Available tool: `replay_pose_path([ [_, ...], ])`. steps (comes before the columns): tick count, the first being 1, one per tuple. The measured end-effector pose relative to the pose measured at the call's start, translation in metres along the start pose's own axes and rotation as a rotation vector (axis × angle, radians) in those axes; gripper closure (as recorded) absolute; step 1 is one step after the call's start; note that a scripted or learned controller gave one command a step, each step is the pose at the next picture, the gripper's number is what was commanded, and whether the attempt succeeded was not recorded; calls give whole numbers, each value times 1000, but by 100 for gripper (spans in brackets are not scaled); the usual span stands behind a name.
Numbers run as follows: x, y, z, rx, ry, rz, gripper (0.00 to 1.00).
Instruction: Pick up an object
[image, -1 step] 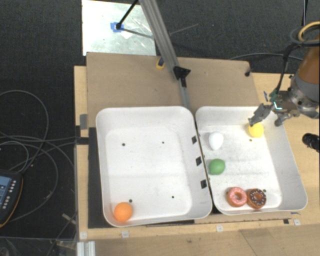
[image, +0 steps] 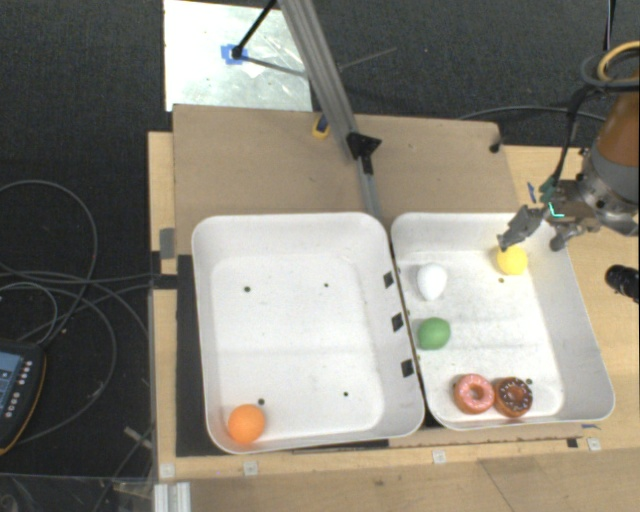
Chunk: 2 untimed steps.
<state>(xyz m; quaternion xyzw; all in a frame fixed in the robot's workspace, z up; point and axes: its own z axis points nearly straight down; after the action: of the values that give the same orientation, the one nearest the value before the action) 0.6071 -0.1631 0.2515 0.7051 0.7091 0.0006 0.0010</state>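
Yellow ball (image: 512, 261) = nearest obj to the gripper (image: 540, 232); it sits in the right bin (image: 580, 330), far-right part, close to the bin's back rim. Gripper hangs just above & behind the ball at that rim, w/ its two dark fingers (image: 519, 229) spread apart, one to each side; jaws released, nothing between them. Ball lies on the bin floor just below the left fingertip; can't tell if touching.

Arm (image: 610, 150) comes in from the right edge, grey w/ orange band above the wrist, cables looping over it.

Other objs, all placed rel. to the right bin:
- white ball (image: 432, 281): inside, near its left wall, toward the back.
- green ball (image: 433, 333): inside, just in front of the white one, also by the left wall.
- pink-frosted donut (image: 473, 393): inside, front part, roughly mid-width.
- brown choc donut (image: 514, 397): inside, touching or just beside the pink donut on its right.
- left bin (image: 290, 240): sits directly left of the right bin, rims overlapping at the seam, small black tabs along that edge.
- orange ball (image: 246, 423): in the left bin's front-left corner, well apart from the right bin.
- grey pole (image: 330, 85): slants across the bench behind both bins, ending just behind the right bin's back-left corner.
- black cables (image: 60, 290): on dark floor, far left of the bench.
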Motion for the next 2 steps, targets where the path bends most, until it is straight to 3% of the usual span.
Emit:
replay_pose_path([
  [2,-1,1,125,6,1,5,0],
])
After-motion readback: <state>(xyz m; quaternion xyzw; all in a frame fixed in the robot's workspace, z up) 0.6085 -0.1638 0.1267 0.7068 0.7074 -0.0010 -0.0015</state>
